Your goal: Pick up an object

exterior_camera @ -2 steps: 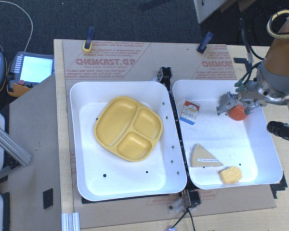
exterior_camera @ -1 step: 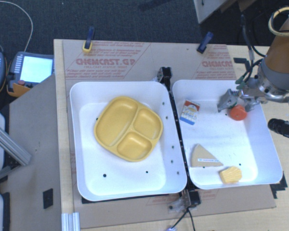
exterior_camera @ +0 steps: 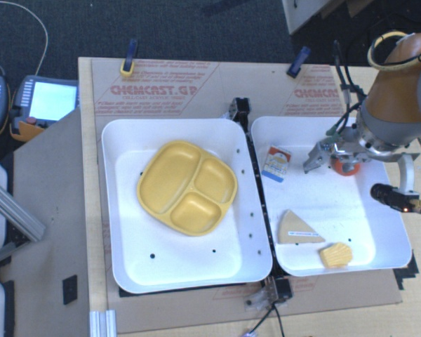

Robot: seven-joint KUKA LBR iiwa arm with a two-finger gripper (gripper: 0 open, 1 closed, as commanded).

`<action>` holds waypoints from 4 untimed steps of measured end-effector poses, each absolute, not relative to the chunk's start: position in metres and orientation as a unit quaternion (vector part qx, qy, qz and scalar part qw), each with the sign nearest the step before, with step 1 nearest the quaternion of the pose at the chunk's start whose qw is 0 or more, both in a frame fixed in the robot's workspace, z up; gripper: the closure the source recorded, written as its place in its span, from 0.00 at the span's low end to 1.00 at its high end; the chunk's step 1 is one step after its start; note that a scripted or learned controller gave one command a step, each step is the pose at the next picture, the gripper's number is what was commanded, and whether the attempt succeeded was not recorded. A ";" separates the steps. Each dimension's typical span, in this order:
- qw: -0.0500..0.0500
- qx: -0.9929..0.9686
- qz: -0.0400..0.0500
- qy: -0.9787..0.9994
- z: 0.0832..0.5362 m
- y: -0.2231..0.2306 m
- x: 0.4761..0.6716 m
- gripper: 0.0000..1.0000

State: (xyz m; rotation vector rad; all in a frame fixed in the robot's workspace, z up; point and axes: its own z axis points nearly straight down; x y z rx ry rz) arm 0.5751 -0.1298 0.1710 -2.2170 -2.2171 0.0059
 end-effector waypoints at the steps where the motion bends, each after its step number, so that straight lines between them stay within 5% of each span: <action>1: 0.003 -0.707 0.002 -0.707 0.117 -0.137 0.581 0.00; 2: 0.002 -0.707 0.001 -0.707 0.083 -0.136 0.580 0.00; 3: -0.001 -0.707 0.000 -0.707 0.095 -0.136 0.581 1.00; 4: -0.003 -0.707 -0.001 -0.707 0.140 -0.143 0.584 1.00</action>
